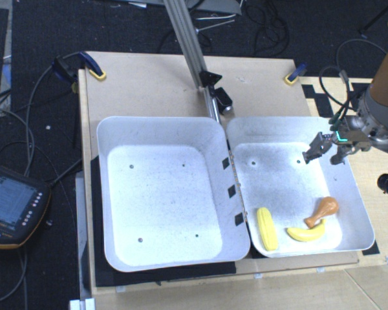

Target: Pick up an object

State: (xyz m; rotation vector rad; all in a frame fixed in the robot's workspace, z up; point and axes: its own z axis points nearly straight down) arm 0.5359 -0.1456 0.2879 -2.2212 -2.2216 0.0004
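Toward the lower right of the frame, inside the right bin (349,173), three small things lie close together near its bottom rim; a yellow corn cob (267,228) lies with its long axis running almost up and down the picture, its upper end tipped slightly left; just to its right a yellow banana (305,234) lies nearly crosswise, its curve bowed downward and its right tip lifted toward the upper right; an orange drumstick (322,212) sits above the banana's right end, slanting from a fat end at upper right to a thin end at lower left, which touches or nearly touches the banana; the corn and banana lie just beside each other with a small gap between them; higher in the same bin, near its right wall, the gripper (324,148) hangs well apart from all three, its two dark fingers spread wide with nothing between them, pointing toward the left of the frame; the left bin (110,141) lies alongside, the two bins meeting at the middle of the bench (149,82).
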